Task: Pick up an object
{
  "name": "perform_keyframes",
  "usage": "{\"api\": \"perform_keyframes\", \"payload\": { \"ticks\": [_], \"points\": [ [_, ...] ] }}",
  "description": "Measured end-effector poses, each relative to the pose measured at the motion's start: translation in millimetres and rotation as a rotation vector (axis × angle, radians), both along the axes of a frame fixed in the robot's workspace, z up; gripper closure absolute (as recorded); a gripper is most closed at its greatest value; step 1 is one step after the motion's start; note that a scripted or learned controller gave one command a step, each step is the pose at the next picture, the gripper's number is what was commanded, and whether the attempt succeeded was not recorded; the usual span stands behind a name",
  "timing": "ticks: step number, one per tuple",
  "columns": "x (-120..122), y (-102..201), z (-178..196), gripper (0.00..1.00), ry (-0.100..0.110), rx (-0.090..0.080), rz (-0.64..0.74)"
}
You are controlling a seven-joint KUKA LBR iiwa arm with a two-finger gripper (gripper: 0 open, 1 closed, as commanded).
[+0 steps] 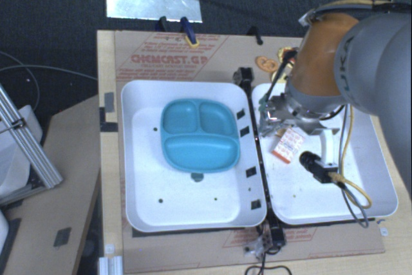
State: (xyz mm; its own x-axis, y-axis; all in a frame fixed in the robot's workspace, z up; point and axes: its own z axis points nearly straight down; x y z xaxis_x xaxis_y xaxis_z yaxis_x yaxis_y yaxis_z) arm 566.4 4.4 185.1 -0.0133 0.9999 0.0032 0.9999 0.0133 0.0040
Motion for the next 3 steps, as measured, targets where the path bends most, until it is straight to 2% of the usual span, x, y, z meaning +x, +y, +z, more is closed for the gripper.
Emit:
{"api": "perform_keyframes", "payload": {
  "ticks": [1,2,3],
  "points": [
    [-36.2,-104.9,-29.4,1.00,0.006,-0.008,-0.022],
    [-43.6,33.7,9.0,1.00,-0.001,0.002,0.004],
    [-81.0,68.1,24.2,1.00,0.004,-0.001,-0.004]
  ]
}}
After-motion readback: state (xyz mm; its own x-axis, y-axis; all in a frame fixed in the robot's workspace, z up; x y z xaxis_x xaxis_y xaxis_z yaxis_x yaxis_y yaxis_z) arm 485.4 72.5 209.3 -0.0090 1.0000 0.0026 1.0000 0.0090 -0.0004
